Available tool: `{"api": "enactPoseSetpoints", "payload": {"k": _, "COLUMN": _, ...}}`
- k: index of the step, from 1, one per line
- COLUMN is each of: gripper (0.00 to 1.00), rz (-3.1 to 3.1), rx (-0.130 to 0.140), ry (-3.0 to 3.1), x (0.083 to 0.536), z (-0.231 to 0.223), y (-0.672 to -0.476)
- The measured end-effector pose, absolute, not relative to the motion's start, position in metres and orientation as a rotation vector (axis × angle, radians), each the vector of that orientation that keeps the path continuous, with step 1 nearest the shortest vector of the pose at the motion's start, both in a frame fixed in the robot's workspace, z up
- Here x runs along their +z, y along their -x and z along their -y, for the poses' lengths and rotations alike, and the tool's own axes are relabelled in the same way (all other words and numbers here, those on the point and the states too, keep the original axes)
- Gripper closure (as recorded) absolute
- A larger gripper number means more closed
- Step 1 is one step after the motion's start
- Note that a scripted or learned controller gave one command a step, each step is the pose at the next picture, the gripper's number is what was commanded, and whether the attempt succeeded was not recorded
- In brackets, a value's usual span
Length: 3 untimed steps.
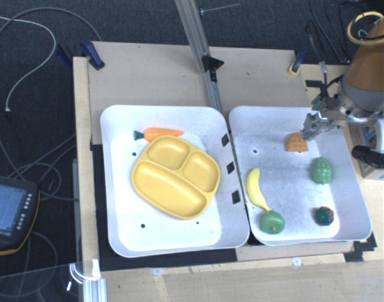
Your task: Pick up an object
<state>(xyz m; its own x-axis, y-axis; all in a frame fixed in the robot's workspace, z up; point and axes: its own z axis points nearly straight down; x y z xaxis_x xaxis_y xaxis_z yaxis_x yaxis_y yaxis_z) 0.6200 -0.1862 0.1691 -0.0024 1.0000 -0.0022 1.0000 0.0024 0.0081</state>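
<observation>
Gripper (313, 126) at 1 o'clock of right bin (349, 228), hanging just above a brown waffle-like piece (296, 143); tips at its upper right edge. Can't tell finger spacing, nothing visibly held. Arm (366, 68) entering from 3 o'clock.

Near to far, right bin: green apple (272, 221) at 7 o'clock by the front rim, touching the lower end of banana (256, 189); dark red-green fruit (323, 216) at 5 o'clock; green lumpy item (321, 170) near 3 o'clock; waffle at 12 o'clock, apart from the rest.

Left bin (116, 231): yellow divided plate (175, 176) at centre, tilted; carrot (159, 133) at 11 o'clock, just beyond the plate rim.

Further out: tablet (9, 212) off bench at 9 o'clock, metal pole (192, 24) at 12 o'clock.
</observation>
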Motion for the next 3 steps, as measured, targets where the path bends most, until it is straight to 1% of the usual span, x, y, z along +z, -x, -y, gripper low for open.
{"api": "enactPoseSetpoints", "payload": {"k": 2, "gripper": 1.0, "rz": -2.217, "rx": 0.007, "ry": -2.213, "x": 0.299, "z": 0.19, "y": -0.631}}
{"api": "enactPoseSetpoints", "payload": {"k": 3, "gripper": 1.0, "rz": -2.229, "rx": -0.001, "ry": -2.22, "x": 0.28, "z": 0.143, "y": -0.606}}
